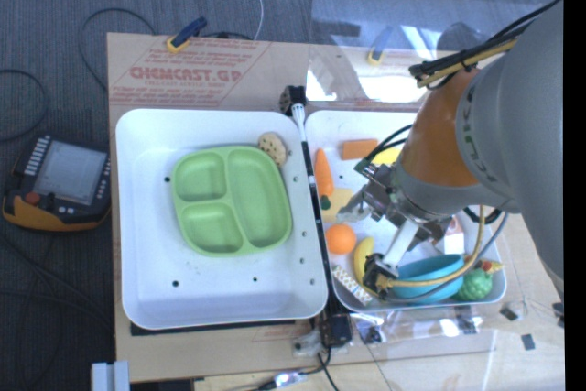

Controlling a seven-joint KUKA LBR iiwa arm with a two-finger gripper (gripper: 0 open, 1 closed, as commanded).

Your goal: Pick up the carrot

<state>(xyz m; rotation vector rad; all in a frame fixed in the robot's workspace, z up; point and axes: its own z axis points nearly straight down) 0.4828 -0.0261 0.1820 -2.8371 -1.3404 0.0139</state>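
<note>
One carrot (322, 171) lay lengthwise along the right bin's (348, 125) left wall, just beside the tool (364, 204); tool opening and hold could not be told.

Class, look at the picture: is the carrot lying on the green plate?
No, the carrot lies in the bin under the arm, along its wall, while the green plate sits in the neighbouring bin.

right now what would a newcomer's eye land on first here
The big grey arm with an orange band looms over the right white bin, hiding much of it. A light green three-compartment plate lies in the left white bin, and the long orange carrot lies along the right bin's left wall.
</note>
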